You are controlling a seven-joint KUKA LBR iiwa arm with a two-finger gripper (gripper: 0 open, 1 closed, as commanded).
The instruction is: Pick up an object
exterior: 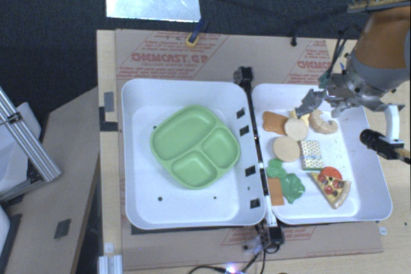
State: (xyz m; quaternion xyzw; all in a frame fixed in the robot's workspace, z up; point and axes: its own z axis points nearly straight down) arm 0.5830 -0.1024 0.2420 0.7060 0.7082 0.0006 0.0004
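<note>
Over the right bin (372, 202), upper half. My pincer (313, 101) hangs at roughly 12 o'clock of the food cluster, fingers pointing down-left. I cannot tell how far it is open; the tips blur into the items below, and I see nothing clearly held between them.

Candidates for the pick, all in the right bin:
- round pale cracker (297, 129), just at 6 o'clock of the pincer, nearest target
- orange-brown piece (275, 122), touching the cracker at its 9 o'clock
- pale knobbly piece (323, 123), at the cracker's 3 o'clock
- second round disc (287, 150), at 6 o'clock of the first
- patterned square (312, 154), beside that disc
- green leafy piece (289, 184) and pizza slice (332, 186), toward the near edge

Left bin (138, 106) carries a green divided plate (194, 147), well apart from me.

Risks, as I judge them:
- The upper three items crowd each other. Closing here may catch an edge of two, or nudge one aside and grip none.
- The cracker looks flat; fingers may slide over it and close on air.
- A descent slightly toward 9 o'clock meets the divider between bins (253, 138).
- Small, light pieces may skitter along the smooth bin floor.
</note>
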